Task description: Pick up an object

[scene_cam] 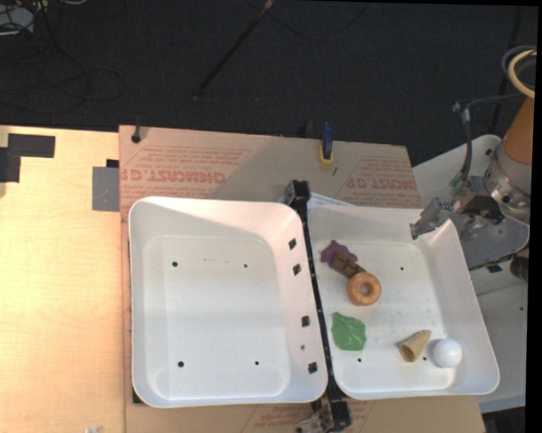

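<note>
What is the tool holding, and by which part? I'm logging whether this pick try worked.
Nothing is held. The tool is at the right bin's upper right rim, apart from the donut and other items.

Lighting: bright, even, from above. Left bin [215,302] near overexposed, floor washed out; soft shadow along its upper-left wall. Plywood bench [47,283] warm-toned. Dark, underexposed floor [259,60] behind. Focus slightly soft throughout; fine detail grainy.
</note>
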`<state>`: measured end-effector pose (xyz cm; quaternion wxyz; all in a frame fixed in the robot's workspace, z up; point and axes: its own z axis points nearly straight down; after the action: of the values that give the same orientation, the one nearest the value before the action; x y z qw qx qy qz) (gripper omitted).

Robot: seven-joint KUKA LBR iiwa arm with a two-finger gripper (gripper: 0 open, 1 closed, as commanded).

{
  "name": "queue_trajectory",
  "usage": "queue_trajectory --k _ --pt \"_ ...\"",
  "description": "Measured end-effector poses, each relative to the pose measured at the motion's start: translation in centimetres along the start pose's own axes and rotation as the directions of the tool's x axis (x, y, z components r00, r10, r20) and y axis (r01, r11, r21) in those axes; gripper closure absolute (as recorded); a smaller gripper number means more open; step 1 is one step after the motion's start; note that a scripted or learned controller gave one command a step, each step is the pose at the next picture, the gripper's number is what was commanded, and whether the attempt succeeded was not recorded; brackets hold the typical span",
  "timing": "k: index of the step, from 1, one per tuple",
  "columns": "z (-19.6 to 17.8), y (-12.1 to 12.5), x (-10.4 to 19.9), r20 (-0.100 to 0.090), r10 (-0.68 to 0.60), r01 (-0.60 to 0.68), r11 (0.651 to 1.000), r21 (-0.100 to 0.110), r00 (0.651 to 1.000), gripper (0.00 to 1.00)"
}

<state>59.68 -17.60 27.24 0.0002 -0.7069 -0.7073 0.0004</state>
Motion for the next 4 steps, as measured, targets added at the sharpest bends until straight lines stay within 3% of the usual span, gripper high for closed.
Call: queue_trajectory --k 1,2,3,4 --pt "-1.0 0.0 0.0 0.000 -0.001 0.001 1.000 0.000 1.000 1.00" --pt "-4.9 -5.5 -3.9 0.000 0.003 -0.003 1.000 0.000 1.000 1.00" --pt "-14.1 -10.6 -3.2 0.002 0.001 -0.001 1.000 -0.007 1.000 1.00" --pt "-25.4 -12.2 -3.9 0.004 0.000 0.000 1.000 -0.011 1.000 1.00"
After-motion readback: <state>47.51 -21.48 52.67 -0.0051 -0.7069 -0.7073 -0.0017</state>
